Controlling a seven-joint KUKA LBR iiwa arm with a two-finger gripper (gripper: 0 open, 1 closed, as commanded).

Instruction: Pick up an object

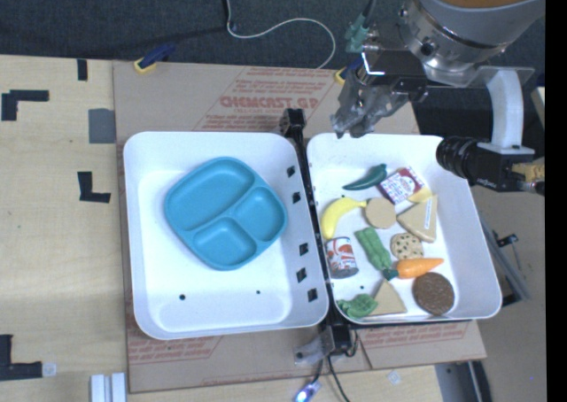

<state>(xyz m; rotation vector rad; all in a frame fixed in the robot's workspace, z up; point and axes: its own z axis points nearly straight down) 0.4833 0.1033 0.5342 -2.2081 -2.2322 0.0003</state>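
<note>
The right bin (pixel 461 214) holds several toy foods: a yellow banana (pixel 338 212), a dark green pepper (pixel 365 179), a red-labelled packet (pixel 399 185), a small can (pixel 341 256), a green pod (pixel 373 248), a carrot (pixel 418 267), a cookie (pixel 407 245), a brown patty (pixel 434 292) and pale slices (pixel 423 217). My gripper (pixel 354 122) hangs above the bin's far left rim, over the cardboard, with nothing visible between its fingers. It is well clear of the food.
The left bin (pixel 146 241) carries a blue divided tray (pixel 226 212). A black hinge strip (pixel 306 214) runs between the bins. A white cable (pixel 266 33) lies behind on the dark cloth. A black camera (pixel 478 163) juts in at the right rim.
</note>
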